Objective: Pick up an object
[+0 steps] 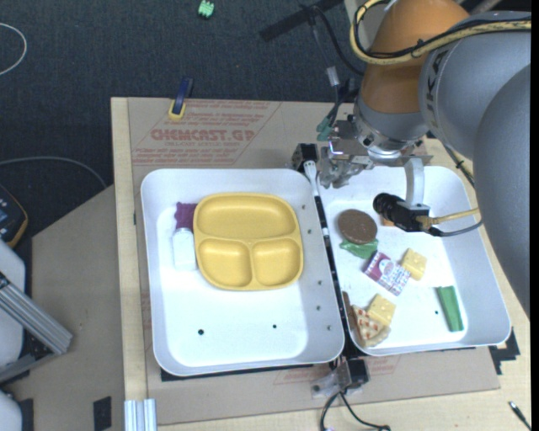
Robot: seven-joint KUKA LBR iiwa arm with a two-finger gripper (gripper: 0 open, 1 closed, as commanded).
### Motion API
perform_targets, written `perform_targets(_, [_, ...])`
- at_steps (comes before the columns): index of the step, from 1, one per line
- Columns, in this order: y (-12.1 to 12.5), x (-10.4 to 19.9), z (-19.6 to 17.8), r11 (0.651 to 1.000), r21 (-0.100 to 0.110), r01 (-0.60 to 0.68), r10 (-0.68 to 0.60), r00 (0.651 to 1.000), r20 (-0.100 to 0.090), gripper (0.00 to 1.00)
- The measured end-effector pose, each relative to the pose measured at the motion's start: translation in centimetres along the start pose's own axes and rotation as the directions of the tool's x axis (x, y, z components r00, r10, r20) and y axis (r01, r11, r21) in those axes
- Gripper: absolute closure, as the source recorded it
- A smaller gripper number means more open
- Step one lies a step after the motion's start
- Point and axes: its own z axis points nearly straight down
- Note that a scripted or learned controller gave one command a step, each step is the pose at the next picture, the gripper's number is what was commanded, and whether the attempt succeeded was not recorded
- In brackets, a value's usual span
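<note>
Writing: red "CHEMCAST GP" print on the brown tabletop (210, 130) board.
Hand (341, 168): over the right bin (484, 278) far-left corner — grip state cannot be told.
Objects: round brown disc (358, 226), green stick (450, 307), glossy wrapped packet (386, 273) — right bin.
Left bin (160, 320): smooth yellow three-compartment tray (248, 240).

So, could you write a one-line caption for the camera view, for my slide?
Robot gripper above the right bin of small objects; yellow divided tray in the left bin.

The two white bins (160, 252) sit side by side on a cardboard sheet (210, 130) with reddish print, a little yellow-and-blue clamp (179, 99) clipped on its top edge, dark carpet (84, 76) all around, and a tiny green bit (205, 9) up top.
</note>
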Motion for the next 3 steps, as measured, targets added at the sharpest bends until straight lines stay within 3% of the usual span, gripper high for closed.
perform_targets(2, [0.0,-0.6,-0.1,1.0,0.004,-0.006,0.006,1.0,0.002,1.0])
perform_targets(3, [-0.6,0.0,1.8,1.0,0.011,-0.005,0.005,1.0,0.001,1.0])
